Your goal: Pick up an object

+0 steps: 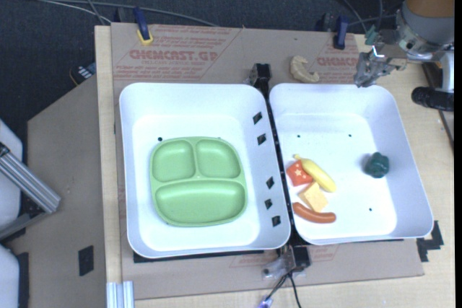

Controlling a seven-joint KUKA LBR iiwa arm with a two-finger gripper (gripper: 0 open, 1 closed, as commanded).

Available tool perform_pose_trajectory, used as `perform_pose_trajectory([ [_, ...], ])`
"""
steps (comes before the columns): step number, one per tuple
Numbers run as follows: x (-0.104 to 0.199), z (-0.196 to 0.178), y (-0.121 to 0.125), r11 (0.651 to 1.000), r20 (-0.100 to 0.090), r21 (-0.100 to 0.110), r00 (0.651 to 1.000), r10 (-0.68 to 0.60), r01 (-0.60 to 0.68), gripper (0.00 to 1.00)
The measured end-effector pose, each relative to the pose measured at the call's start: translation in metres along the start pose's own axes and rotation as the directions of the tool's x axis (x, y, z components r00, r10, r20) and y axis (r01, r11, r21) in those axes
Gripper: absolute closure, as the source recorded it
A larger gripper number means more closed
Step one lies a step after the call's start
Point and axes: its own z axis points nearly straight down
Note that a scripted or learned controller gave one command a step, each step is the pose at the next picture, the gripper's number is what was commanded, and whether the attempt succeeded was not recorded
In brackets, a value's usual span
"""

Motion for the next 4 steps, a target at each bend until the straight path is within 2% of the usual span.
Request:
perform_pose_trajectory([
  [1,0.052,0.011,-0.021,1.0,-0.004,0.011,1.0,-0.003,0.003,1.0],
  [2,0.105,0.007,-0.03,1.0,-0.003,0.009,1.0,-0.003,0.003,1.0],
  [4,0.207,0.017,-0.087,1.0,-0.004,0.012,1.0,-0.005,0.005,1.0],
])
